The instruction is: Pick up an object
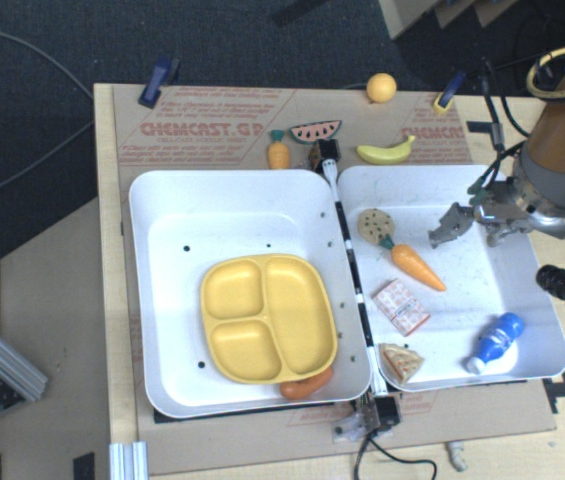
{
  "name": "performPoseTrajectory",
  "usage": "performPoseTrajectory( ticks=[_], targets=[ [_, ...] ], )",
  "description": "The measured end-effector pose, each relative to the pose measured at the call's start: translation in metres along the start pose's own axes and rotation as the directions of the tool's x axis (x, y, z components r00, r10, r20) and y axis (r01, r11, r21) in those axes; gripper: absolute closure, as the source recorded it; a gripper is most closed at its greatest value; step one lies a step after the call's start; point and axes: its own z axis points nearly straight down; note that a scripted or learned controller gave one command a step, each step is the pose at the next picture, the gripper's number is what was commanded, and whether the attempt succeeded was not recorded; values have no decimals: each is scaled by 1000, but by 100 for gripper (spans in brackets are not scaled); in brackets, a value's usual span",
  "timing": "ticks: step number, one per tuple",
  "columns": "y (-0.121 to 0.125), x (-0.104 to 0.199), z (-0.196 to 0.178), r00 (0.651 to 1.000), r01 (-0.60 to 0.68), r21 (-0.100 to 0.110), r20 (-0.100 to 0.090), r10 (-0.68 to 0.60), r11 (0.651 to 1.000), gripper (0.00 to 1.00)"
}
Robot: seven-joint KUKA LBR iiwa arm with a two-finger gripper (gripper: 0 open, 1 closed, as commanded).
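My gripper (472, 228) hangs over the back of the right bin (522, 268), open, with nothing between its fingers. An orange carrot (418, 266) lies just left of and in front of it. A speckled cookie (373, 225) sits further left, near the bin's wall. A pink wrapped packet (401, 306) lies in front of the carrot, and a sandwich wedge (400, 362) rests in the front left corner. A blue bottle (494, 341) lies on its side at the front right.
The left bin (162, 268) holds a yellow divided plate (267, 318) with an orange-red item (305, 386) partly under its front edge. Behind the bins lie a banana (385, 151), a watermelon slice (316, 130), a small orange toy (278, 153) and an orange ball (381, 88).
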Motion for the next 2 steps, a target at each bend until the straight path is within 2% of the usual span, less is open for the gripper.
performPoseTrajectory(
  ticks=[1,2],
  targets=[
    [15,25,108,1000,-2,6,0,2,1000,0],
    [16,24,98,1000,-3,2,1,3,1000,100]
  ],
)
